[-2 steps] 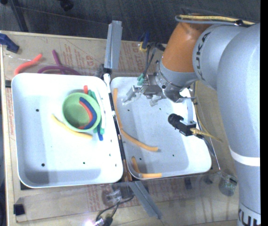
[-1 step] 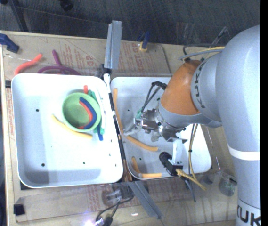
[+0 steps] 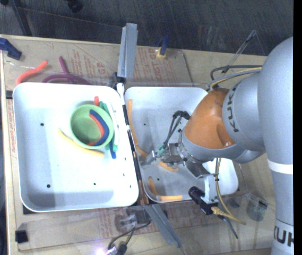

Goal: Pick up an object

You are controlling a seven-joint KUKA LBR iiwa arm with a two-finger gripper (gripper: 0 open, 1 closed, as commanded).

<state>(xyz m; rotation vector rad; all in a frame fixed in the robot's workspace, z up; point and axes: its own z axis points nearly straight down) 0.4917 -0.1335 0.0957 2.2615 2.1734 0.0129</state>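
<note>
My gripper (image 3: 158,155) is low in the right bin (image 3: 156,97), near its left wall, under the grey wrist and the orange band (image 3: 206,126). A small orange piece (image 3: 168,167) lies right beside the gripper, just below it; whether they touch is unclear. An orange stick (image 3: 166,198) lies along the bin's near edge. Another thin orange stick (image 3: 130,116) leans on the left wall. The arm hides much of the bin's right half.
The left bin (image 3: 44,179) holds a green bowl (image 3: 89,125) with red and blue curved pieces in it, a yellow strip beneath and a teal stick beside. Clamps, cables and a red tool lie on the bench around the bins.
</note>
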